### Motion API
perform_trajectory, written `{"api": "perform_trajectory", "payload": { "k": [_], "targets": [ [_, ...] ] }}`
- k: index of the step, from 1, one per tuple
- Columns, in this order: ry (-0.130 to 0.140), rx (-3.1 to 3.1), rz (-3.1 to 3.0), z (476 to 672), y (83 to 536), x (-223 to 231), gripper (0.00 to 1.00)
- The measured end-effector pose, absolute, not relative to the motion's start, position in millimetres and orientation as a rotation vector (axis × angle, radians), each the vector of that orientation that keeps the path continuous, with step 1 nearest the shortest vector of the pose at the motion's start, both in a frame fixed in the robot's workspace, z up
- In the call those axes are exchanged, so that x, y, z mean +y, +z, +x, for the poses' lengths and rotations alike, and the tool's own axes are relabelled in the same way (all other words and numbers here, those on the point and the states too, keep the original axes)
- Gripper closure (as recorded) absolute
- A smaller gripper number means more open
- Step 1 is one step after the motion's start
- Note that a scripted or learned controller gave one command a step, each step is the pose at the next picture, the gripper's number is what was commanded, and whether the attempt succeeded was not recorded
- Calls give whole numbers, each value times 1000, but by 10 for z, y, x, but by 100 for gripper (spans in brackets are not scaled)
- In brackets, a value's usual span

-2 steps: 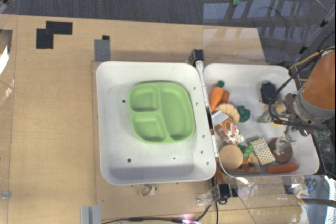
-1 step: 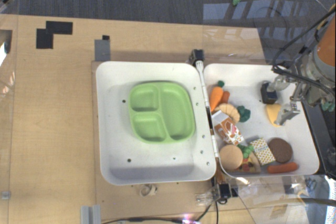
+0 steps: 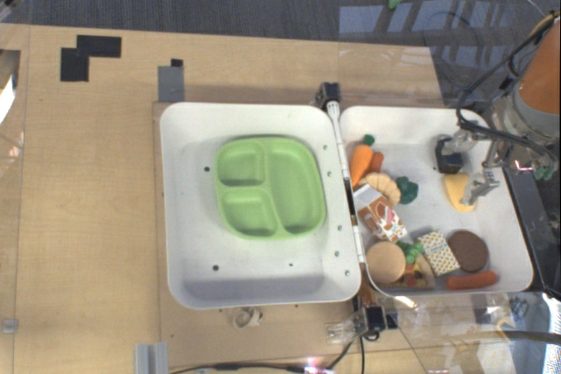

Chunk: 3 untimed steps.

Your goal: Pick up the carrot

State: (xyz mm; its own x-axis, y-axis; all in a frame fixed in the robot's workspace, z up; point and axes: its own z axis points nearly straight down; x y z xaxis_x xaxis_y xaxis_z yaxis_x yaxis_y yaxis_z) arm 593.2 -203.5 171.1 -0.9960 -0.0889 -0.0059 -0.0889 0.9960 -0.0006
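Against the left wall of the right bin (image 3: 438, 120) lies the carrot (image 3: 360, 162), green top pointing away, touching a smaller orange piece (image 3: 376, 161) and a croissant (image 3: 383, 186). Well apart, near the bin's right side, the gripper (image 3: 481, 184) hangs over a yellow cheese wedge (image 3: 457, 190); whether its fingers are spread cannot be told. A green tray (image 3: 267, 187) sits in the left bin (image 3: 193, 215).

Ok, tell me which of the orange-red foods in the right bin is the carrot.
The carrot is the orange tapered piece with a green top at the right bin's upper left corner, by the divider. The red sausage lies along the bottom edge instead.
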Motion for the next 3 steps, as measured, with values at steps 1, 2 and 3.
{"api": "perform_trajectory", "payload": {
  "k": [1, 2, 3],
  "targets": [
    [-6, 3092, -458, 6229, 892, -2047, 0],
    [-10, 3013, -839, 6174, 890, -2065, 0],
    [-12, 2901, -1175, 6081, 889, -2064, 0]
  ]
}}
